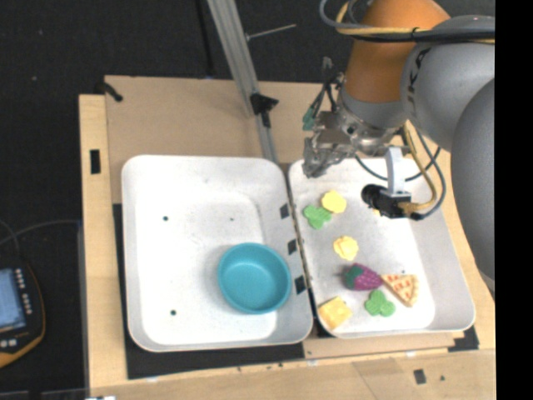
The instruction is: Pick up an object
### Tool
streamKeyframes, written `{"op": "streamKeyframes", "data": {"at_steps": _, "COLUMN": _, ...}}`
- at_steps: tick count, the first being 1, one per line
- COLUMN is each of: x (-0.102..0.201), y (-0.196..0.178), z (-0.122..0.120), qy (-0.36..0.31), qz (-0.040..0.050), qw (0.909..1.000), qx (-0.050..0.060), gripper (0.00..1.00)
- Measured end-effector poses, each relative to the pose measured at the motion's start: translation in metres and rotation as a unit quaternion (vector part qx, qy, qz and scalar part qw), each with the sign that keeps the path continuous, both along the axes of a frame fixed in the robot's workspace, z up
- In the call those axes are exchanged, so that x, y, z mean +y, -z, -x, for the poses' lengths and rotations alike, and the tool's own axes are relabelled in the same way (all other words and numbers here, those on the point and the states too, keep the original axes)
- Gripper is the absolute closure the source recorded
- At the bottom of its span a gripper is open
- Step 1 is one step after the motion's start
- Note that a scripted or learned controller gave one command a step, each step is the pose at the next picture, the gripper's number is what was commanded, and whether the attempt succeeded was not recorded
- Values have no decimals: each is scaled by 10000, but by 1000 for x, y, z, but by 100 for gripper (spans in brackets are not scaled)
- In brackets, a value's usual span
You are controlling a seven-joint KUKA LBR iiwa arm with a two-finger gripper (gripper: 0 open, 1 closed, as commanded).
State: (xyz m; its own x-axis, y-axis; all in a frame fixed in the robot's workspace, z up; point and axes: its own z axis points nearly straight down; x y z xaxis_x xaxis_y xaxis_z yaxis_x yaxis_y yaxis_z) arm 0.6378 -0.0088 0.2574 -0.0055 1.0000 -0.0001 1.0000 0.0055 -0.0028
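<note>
The right bin (437,261) holds several small toy foods: a green piece (317,216) with a yellow piece (334,202) beside it, another yellow piece (346,247), a purple grape cluster (361,277), an orange pizza slice (400,288), a green clover shape (381,305) and a yellow cheese block (335,312). My gripper (317,163) hangs over the bin's far left corner, above and a little behind the green and yellow pieces. Nothing shows between its fingers. Whether they are open or shut is not clear from this angle.
The left bin (166,223) holds a blue bowl (253,277) near its front right. A grey pole (241,65) slants up behind the bins. A black cable fitting (385,200) hangs off the wrist over the right bin. A handheld device (15,302) lies at the far left.
</note>
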Motion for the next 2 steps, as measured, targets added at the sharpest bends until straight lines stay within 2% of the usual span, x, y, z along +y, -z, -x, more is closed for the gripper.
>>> {"op": "streamKeyframes", "data": {"at_steps": 1, "x": 47, "y": 11, "z": 1, "qy": 2, "qz": 2, "qw": 10000, "qx": 5, "gripper": 100}}
{"op": "streamKeyframes", "data": {"at_steps": 2, "x": 90, "y": 6, "z": -12, "qy": 11, "qz": -1, "qw": 10000, "qx": -17, "gripper": 100}}
